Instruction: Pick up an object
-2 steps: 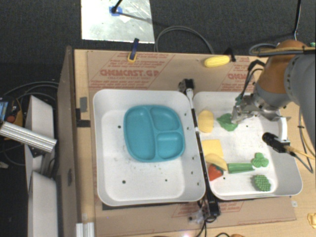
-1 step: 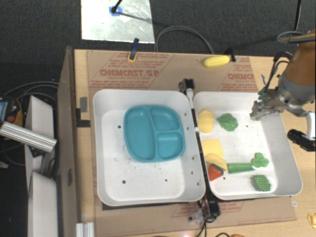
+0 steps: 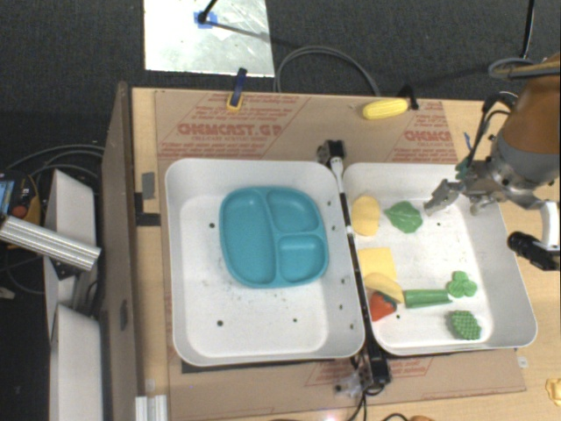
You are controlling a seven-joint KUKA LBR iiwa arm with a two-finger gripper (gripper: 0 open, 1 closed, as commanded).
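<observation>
Grey gripper [image 3: 440,198] hovers beside green leaf [image 3: 404,216], finger spread too blurred to tell

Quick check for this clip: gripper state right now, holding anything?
Gripper: cannot be told; it hovers over the right bin, beside the green leaf toy.

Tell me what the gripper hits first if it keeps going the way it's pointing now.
Probably the flat green leaf-shaped toy in the right white bin: the gripper points left and down toward it. The round yellow toy lies beyond. Height above the bin is unclear from this single view.
</observation>
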